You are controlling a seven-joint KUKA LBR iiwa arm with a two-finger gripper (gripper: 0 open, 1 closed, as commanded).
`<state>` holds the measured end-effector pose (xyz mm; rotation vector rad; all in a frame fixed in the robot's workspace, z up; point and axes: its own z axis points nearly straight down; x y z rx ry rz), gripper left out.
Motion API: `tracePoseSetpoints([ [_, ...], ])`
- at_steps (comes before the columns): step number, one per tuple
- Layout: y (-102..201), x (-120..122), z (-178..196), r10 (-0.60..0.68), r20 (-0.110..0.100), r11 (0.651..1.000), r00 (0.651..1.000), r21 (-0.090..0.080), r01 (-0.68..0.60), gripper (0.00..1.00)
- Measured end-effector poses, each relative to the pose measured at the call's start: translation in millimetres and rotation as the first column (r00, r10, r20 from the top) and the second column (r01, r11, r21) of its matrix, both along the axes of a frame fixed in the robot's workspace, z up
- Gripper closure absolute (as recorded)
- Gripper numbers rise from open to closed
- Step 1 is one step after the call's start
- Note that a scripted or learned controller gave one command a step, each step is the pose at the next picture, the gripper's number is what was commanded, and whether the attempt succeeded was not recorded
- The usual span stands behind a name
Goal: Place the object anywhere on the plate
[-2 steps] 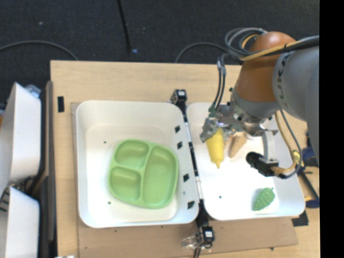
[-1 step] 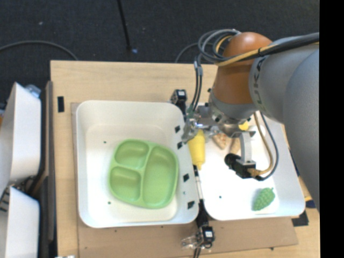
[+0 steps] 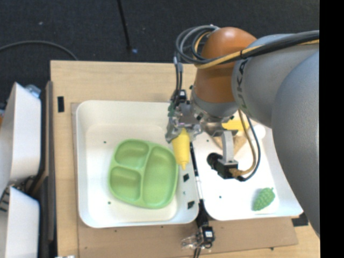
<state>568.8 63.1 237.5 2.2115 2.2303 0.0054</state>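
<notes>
A green divided plate (image 3: 144,173) lies in the left white bin (image 3: 94,122). My gripper (image 3: 181,133) hangs over the plate's upper right edge, near the wall between the two bins. It is shut on a long yellow object (image 3: 181,148), which points down from between the fingers. The object's lower tip is just above the plate's right rim. The orange wrist band and grey arm hide much of the right bin's back.
In the right bin (image 3: 236,198) a green bumpy toy (image 3: 264,198) lies near the front right corner. A yellow piece (image 3: 233,124) and a tan piece (image 3: 240,142) peek out from under the arm. Keys (image 3: 196,239) lie on the wooden bench in front.
</notes>
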Motion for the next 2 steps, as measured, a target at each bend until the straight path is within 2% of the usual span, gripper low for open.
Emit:
tracePoseSetpoints([
  [1,54.7,-6.5,1.7,0.000,-0.002,1.000,1.000,0.000,0.000,1.00],
  [2,51.0,-6.0,1.6,-0.005,-0.002,1.000,1.000,-0.002,0.005,0.00],
])
